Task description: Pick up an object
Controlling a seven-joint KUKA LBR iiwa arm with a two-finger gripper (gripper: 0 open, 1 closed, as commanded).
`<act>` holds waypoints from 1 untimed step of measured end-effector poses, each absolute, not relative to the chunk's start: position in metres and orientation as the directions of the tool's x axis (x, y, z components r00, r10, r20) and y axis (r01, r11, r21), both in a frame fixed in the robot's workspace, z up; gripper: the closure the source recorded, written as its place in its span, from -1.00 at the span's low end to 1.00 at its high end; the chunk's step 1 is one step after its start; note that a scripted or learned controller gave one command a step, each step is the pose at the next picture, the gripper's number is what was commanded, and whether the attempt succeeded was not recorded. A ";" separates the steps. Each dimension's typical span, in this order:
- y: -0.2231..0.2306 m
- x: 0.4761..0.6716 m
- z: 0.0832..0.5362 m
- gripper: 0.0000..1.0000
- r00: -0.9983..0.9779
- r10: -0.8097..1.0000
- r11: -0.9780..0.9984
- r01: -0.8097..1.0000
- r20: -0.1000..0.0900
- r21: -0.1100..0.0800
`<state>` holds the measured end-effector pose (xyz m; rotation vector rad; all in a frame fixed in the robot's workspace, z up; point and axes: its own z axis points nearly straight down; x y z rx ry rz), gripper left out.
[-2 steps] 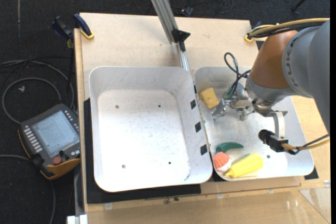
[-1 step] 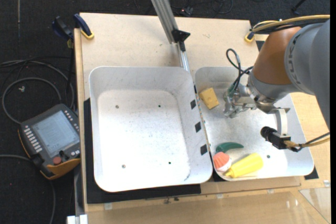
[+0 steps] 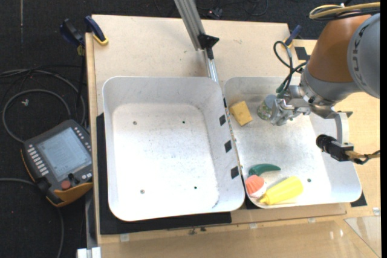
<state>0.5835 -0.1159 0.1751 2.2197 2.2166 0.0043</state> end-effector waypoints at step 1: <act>-0.118 0.594 0.223 1.00 -0.002 1.000 0.002 1.000 -0.002 0.006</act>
